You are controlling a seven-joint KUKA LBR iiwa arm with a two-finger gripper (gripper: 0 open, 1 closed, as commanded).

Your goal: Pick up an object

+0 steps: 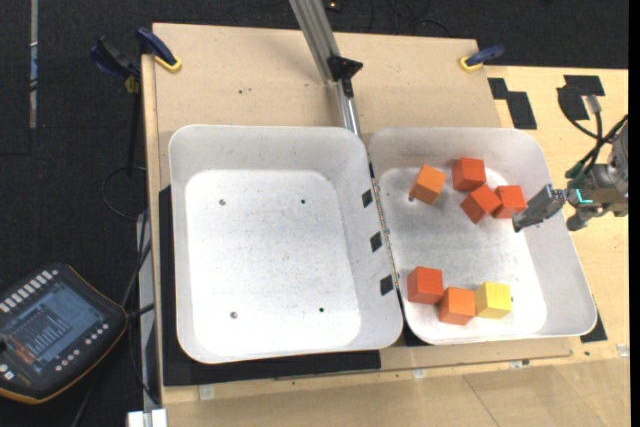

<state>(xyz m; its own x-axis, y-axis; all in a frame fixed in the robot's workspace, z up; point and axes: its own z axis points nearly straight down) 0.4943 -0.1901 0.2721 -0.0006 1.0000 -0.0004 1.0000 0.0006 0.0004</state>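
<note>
You are at the approach stage: nothing has been lifted, and your claw [541, 207] hangs at the right rim of the right-hand shallow white bin [560, 265], its dark tip just beside the nearest red-orange wooden cube [510, 200]. You cannot tell from here how the claw is set, and nothing shows in its grip. That cube sits in a tight cluster with two other orange-red cubes [474, 188], so the next move probably calls for centring over one block and descending cleanly.

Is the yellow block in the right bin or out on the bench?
In. The yellow block lies inside the right bin, near its front edge, touching an orange block beside it.
</note>
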